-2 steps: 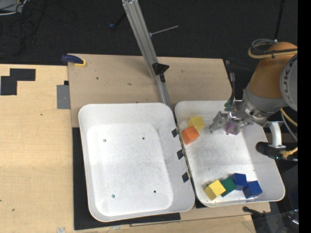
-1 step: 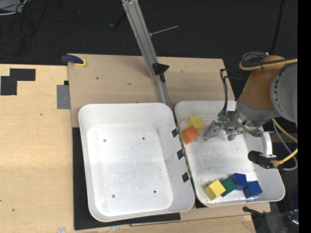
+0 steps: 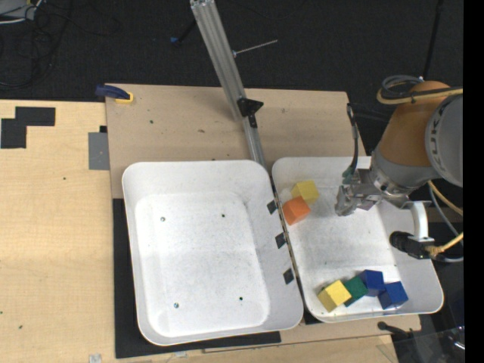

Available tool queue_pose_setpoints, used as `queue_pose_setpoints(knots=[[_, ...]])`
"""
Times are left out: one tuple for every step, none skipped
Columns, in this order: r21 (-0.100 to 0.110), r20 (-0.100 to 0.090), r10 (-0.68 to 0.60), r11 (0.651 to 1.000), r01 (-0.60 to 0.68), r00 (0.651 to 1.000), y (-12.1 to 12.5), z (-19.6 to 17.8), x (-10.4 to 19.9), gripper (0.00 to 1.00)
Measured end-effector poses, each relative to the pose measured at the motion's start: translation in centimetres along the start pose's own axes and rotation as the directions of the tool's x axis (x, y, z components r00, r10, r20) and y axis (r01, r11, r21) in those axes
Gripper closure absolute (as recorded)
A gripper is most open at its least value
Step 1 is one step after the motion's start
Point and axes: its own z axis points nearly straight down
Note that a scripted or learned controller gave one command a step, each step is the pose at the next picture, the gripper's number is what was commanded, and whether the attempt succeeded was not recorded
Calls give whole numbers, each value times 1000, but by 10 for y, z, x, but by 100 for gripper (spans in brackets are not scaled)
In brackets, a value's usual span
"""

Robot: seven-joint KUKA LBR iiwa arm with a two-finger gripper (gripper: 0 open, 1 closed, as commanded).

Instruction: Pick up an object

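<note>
Your gripper (image 3: 349,201) hangs over the right bin (image 3: 355,255), just right of the yellow cube (image 3: 306,190) and orange cube (image 3: 296,210) by the divider. Can't tell its grip state. Remaining blocks (image 3: 363,288) cluster at the near rim, well apart.

Arm (image 3: 423,138): cut off by the right side of the frame; only the orange band and wrist section show.

Gripper (image 3: 346,203): small and dark against the right bin (image 3: 333,255); finger state cannot be told.

Green block (image 3: 356,288): partly covered by the yellow block (image 3: 334,295) and blue block (image 3: 372,280) touching it, lower right.

Left bin (image 3: 140,180): small dark specks on its floor, too small to identify.

Worktop (image 3: 45,233): cut off at the left and bottom edges.

Cables (image 3: 19,2): upper left, cut by the frame edge, dim.
</note>
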Motion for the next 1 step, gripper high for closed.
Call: queue_pose_setpoints(knots=[[-8,2,-3,1000,3,1000,4,-62,-6,100]])
